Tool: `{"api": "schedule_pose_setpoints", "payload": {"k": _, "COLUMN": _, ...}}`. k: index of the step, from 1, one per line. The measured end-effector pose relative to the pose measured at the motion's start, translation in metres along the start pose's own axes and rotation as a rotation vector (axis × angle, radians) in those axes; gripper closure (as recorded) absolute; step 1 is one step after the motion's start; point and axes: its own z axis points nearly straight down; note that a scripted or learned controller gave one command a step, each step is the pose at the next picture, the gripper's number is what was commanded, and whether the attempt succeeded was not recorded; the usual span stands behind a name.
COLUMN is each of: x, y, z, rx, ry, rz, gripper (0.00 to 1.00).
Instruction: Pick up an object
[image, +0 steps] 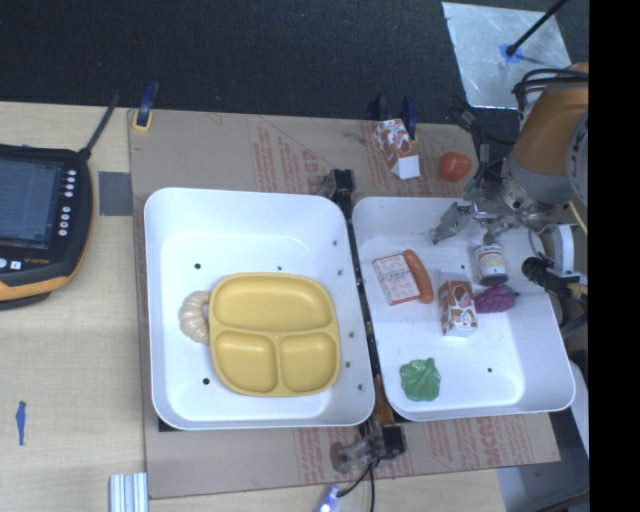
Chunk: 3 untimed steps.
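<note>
Right bin (540, 395) front open (items crowd its back), yellow tray (272, 333) fills left bin (165, 300)

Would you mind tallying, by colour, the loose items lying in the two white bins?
Yellow: 1, divided plate
Cream: 1, pastry
Orange: 1, hot dog
Pink: 1, packet
Brown: 1, carton
Purple: 1, eggplant
Green: 1, lettuce
White: 1, small jar
Total: 8

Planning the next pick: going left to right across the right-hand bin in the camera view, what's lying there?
Pink packet → orange sausage → brown carton → small jar → purple piece. The green leafy item lies nearer the front edge.
</note>
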Motion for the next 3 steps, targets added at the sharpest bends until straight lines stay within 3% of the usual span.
{"api": "schedule_pose_setpoints", "payload": {"k": 2, "x": -0.014, "y": -0.048, "z": 0.013, "rx": -0.017, "ry": 0.002, "rz": -0.010, "gripper": 0.00}}
{"api": "schedule_pose_setpoints", "payload": {"k": 3, "x": 0.024, "y": -0.091, "z": 0.032, "rx": 0.005, "ry": -0.001, "rz": -0.003, "gripper": 0.00}}
